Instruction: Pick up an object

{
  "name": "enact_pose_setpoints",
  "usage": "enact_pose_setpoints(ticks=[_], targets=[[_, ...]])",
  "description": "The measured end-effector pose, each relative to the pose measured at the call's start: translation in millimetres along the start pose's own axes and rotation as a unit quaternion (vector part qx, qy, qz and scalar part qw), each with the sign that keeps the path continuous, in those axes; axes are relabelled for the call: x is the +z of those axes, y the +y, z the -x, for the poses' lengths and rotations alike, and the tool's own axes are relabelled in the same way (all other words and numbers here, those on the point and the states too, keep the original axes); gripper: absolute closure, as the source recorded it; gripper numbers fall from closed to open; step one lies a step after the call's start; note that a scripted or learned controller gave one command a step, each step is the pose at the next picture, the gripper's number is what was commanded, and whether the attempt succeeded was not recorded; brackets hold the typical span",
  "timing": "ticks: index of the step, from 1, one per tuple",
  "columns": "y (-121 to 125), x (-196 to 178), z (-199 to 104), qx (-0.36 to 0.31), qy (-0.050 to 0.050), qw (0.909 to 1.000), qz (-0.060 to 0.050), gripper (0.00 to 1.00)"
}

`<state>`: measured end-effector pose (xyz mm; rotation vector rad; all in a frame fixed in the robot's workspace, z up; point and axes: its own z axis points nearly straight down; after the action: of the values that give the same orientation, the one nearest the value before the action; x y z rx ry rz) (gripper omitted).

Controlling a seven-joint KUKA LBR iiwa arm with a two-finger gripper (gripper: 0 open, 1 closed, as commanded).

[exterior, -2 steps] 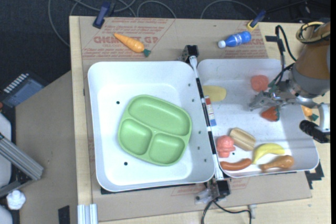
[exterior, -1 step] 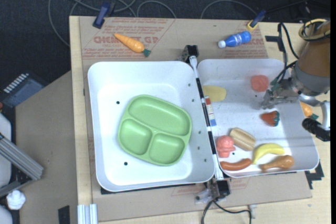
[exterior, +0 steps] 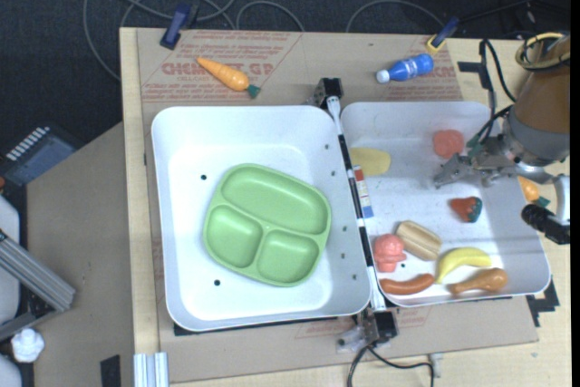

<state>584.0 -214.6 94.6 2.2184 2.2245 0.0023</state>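
The right bin [exterior: 408,195] holds several toy foods. A red round piece [exterior: 447,142] lies at the back and a yellow piece [exterior: 372,160] by the left wall. A strawberry [exterior: 467,208] sits mid-bin. At the front are a pink piece [exterior: 389,251], a bread roll [exterior: 419,238], a banana [exterior: 462,263], a sausage [exterior: 408,285] and a drumstick [exterior: 478,283]. My gripper [exterior: 467,175] hangs over the bin between the red round piece and the strawberry, its fingers spread and nothing between them.
The left bin [exterior: 181,149] holds a green divided plate [exterior: 265,224]. A toy carrot [exterior: 227,73] and a blue bottle [exterior: 406,69] lie on the bench behind the bins. A small orange piece [exterior: 528,188] sits at the right bin's right edge, under the arm.
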Motion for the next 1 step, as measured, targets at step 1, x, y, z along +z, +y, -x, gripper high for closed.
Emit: enact_pose_setpoints(ticks=[1], targets=[[-42.3,9.9,4.5,-0.001,0.004,1.0,-0.002,0.0]])
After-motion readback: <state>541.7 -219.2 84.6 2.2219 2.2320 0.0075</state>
